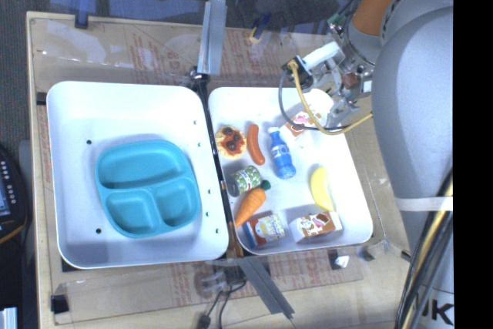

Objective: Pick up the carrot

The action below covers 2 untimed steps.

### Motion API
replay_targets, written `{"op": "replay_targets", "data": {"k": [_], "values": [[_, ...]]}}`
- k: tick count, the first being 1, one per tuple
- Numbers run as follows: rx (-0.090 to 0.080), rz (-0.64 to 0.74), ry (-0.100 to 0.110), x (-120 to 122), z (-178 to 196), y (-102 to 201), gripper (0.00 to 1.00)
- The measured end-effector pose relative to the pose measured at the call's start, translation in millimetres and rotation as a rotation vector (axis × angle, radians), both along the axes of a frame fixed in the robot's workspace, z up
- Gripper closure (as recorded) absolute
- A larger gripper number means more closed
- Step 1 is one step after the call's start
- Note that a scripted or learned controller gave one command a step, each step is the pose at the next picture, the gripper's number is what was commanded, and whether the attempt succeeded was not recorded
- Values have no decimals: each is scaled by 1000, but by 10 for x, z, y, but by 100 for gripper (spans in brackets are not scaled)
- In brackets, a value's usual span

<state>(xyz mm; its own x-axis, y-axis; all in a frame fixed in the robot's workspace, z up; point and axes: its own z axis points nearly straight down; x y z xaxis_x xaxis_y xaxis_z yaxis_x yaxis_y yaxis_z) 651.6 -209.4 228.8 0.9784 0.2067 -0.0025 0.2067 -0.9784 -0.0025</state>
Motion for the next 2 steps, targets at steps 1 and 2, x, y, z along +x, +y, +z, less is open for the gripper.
{"op": "replay_targets", "data": {"k": [1,2], "values": [[0,-1,0,-11,147,-7,0],[-1,-1,-1,-19,217,-9,0]]}}
